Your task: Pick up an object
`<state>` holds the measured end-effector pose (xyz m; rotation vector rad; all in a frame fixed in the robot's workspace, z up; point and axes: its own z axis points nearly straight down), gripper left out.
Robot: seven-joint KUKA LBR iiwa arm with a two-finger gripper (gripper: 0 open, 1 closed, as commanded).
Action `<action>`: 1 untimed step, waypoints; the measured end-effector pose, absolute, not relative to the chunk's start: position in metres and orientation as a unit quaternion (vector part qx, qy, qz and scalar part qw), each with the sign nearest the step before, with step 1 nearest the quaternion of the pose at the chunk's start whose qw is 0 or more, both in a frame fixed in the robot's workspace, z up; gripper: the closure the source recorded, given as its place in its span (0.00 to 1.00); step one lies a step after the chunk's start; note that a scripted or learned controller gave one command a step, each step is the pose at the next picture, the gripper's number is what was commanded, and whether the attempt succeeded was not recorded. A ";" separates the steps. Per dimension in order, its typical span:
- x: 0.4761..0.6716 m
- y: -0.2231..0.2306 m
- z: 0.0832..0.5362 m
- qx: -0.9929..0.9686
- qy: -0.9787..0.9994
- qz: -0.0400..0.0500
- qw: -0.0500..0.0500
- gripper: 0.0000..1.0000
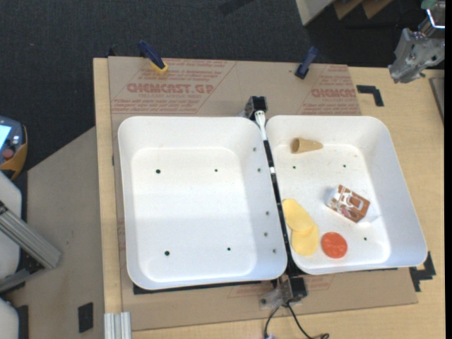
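While the gripper (418, 48) hangs at two o'clock beyond the right bin (395, 182) (grip state: cannot tell), the brown packet (349, 203) lies inside at four o'clock, its long axis running ten-to-four.

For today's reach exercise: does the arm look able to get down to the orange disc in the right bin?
Probably yes: the orange disc lies flat with open space above it; only a yellow piece sits close beside it.
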<state>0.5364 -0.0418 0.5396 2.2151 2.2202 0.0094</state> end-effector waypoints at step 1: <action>0.494 -0.028 0.536 0.707 0.708 0.000 -0.001 1.00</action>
